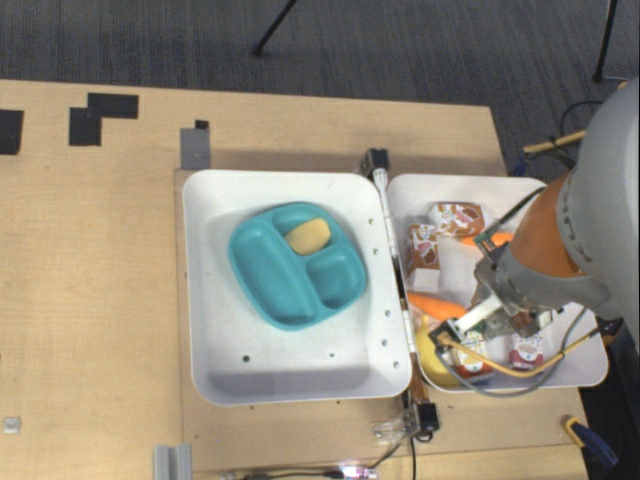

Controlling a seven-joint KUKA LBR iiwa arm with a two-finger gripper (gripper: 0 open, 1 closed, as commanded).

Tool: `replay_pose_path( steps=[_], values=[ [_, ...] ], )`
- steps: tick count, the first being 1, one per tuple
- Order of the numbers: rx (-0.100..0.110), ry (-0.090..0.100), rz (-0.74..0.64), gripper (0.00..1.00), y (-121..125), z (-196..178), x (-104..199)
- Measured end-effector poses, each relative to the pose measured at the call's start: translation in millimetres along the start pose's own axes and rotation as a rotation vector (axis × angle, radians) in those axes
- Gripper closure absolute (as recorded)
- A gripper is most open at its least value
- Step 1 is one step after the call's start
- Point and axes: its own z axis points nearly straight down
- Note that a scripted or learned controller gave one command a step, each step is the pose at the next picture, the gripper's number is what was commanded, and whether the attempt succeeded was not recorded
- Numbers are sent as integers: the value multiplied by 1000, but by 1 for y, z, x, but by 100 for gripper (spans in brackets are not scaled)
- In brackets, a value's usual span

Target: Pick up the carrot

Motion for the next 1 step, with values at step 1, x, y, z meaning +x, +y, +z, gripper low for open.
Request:
replay_pose_path(
  steps=[1],
  values=[
    [2, 0, 0, 0, 0, 0, 0]
  ],
)
